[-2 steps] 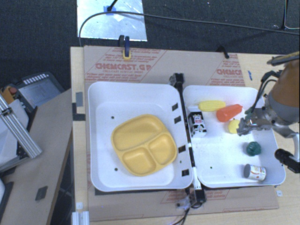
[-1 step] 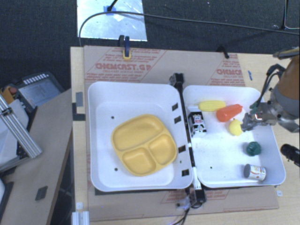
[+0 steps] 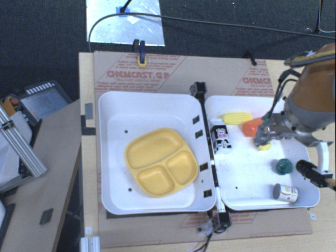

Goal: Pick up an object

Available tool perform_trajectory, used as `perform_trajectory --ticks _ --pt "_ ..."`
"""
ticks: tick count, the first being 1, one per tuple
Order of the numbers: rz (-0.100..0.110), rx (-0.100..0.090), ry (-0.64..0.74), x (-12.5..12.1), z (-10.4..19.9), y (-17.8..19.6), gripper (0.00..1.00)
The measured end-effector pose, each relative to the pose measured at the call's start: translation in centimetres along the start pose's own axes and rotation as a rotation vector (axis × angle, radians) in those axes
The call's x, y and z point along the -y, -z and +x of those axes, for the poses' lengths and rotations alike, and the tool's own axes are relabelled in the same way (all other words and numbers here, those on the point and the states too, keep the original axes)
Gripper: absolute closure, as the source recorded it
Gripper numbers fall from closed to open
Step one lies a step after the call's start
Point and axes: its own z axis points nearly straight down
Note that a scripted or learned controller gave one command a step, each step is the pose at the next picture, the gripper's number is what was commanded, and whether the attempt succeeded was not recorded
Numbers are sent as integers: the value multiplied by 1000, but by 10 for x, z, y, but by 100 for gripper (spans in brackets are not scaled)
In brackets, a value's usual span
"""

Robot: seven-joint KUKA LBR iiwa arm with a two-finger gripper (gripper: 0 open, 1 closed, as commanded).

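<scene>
Reach step: pincer point(image 3: 264, 135) low in right white bin point(image 3: 252, 193), over small yellow lump point(image 3: 264, 146) beside orange round object point(image 3: 251, 127); open/closed can't tell; next needs a sure close, then lift.

Even overhead light fell softly; the white bins point(image 3: 157, 101) glared mildly, shadows stayed faint, and the whole picture was slightly soft and grainy.
</scene>
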Motion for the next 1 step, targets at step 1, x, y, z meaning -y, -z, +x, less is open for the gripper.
perform_trajectory --ticks 1 --pt "0 -2 2 2 64 -1 100"
